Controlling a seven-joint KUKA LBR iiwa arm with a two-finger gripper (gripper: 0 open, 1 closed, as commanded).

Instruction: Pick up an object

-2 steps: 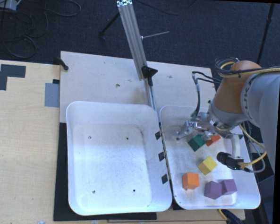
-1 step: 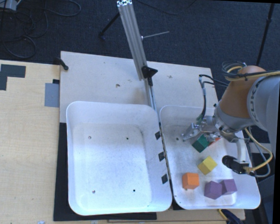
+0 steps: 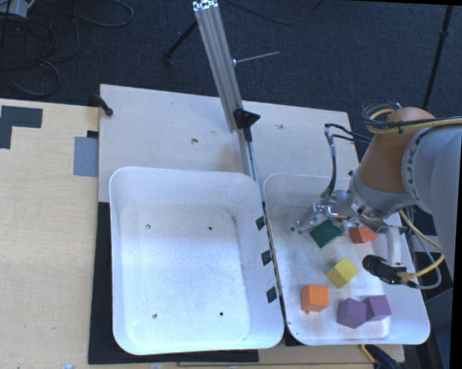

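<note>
1. Grey with an orange band, the arm [image 3: 408, 163] is the largest thing here, reaching over the right bin's far right corner. Its gripper [image 3: 324, 217] hangs just over the green block; whether it is spread or pressed together I cannot tell, and nothing can be seen pinched in it.
2. White and shallow, the left bin [image 3: 123, 290] and the right bin [image 3: 289, 199] sit side by side on a pale bench [image 3: 164, 129], a slanted metal rail [image 3: 222, 66] rising from behind their shared edge.
3. Dark carpet [image 3: 107, 47] with loose cables lies beyond the bench's far edge.
4. The blocks all lie in the right bin: two purple blocks [image 3: 362, 309] touching near the near right corner, an orange block [image 3: 314, 297] near the near edge, a yellow block [image 3: 341, 271] mid-bin, a small red-orange block [image 3: 360, 234] by the right edge.
5. The green block [image 3: 325, 233], towards the far half, is the likely target. It looks light, stiff and matte, probably foam or wood; pinching two opposite flat faces should hold.
</note>
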